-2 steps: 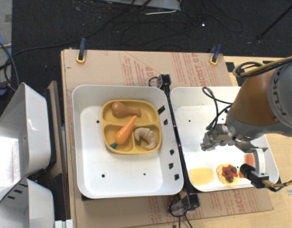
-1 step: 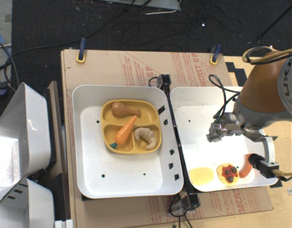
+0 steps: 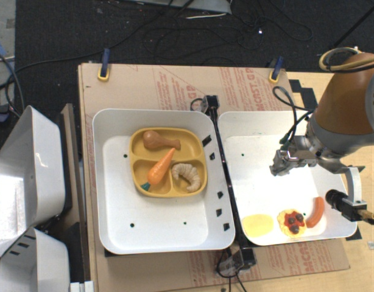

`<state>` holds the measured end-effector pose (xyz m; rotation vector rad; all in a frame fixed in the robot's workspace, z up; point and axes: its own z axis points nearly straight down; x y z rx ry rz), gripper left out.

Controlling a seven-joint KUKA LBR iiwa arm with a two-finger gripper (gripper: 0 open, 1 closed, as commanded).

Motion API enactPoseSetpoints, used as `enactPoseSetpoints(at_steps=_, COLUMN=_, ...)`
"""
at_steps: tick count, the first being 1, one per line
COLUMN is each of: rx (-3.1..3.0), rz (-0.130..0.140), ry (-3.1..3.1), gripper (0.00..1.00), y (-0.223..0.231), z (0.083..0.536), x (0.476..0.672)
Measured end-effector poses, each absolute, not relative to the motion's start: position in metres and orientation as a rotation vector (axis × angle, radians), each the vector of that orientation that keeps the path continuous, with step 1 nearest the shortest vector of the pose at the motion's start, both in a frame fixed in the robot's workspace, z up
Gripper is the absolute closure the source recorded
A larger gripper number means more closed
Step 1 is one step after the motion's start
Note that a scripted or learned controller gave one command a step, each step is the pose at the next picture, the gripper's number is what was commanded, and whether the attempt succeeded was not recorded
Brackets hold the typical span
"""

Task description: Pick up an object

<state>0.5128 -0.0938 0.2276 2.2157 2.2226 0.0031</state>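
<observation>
Two white bins (image 3: 114,224) hold six toy foods; claw (image 3: 283,165) state unclear.

A brown board-covered tabletop (image 3: 162,87), held by two yellow clamps (image 3: 103,73) at its far edge, carries a left white bin (image 3: 114,224) and a right white bin (image 3: 254,123) lying side by side, touching along their inner rims.

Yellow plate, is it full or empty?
Full. The yellow plate holds a drumstick, a carrot and a shrimp, one per compartment.
</observation>
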Motion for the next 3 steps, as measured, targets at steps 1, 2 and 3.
enactPoseSetpoints(at_steps=1, rx=2.211, rz=0.003, ry=2.231, gripper=1.00, y=-0.038, z=0.236, x=0.524)
enactPoseSetpoints(at_steps=2, rx=2.212, rz=0.004, ry=2.230, gripper=1.00, y=0.014, z=0.245, x=0.539)
enactPoseSetpoints(at_steps=3, rx=2.212, rz=0.002, ry=2.229, gripper=1.00, y=0.056, z=0.235, x=0.560)
